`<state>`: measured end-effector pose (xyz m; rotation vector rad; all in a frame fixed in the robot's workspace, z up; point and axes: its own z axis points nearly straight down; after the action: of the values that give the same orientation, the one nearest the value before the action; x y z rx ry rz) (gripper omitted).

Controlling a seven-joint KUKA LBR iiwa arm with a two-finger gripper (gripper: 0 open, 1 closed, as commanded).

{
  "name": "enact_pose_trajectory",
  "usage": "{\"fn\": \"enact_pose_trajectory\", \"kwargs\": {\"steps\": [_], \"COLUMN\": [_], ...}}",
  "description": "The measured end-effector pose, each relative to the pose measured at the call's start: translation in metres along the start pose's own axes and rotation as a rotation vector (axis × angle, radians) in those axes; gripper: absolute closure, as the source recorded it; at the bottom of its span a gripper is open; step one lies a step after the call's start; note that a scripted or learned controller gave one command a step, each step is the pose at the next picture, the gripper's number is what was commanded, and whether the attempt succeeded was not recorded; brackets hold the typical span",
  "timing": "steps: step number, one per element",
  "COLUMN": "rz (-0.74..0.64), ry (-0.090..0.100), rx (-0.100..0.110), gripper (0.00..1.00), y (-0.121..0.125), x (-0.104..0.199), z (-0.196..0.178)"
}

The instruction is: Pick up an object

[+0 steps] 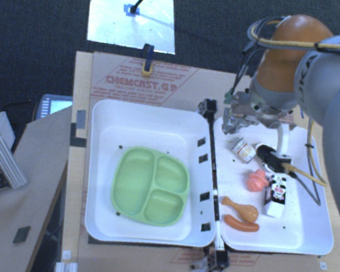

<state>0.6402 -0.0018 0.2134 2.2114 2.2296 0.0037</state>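
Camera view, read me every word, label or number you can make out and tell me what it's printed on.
"CHEMCAST G P", in red, partly unsure, on the brown board behind the bins.
Smaller red lines around it: too blurred to read.
Print on the small black-and-white carton in the right bin: too small to read.

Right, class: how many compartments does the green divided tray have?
3. The green tray lies in the left bin: one long compartment on its left side, one at upper right, one at lower right. None looks hidden.
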Motion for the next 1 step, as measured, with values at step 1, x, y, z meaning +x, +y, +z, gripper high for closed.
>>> {"fn": "enact_pose_trajectory", "kwargs": {"steps": [1], "rz": [0.000], "ry": [0.000], "rx": [0.001], "gripper": [1.00], "y": [-0.0019], "x": [0.0449], "z": [-0.0004]}}
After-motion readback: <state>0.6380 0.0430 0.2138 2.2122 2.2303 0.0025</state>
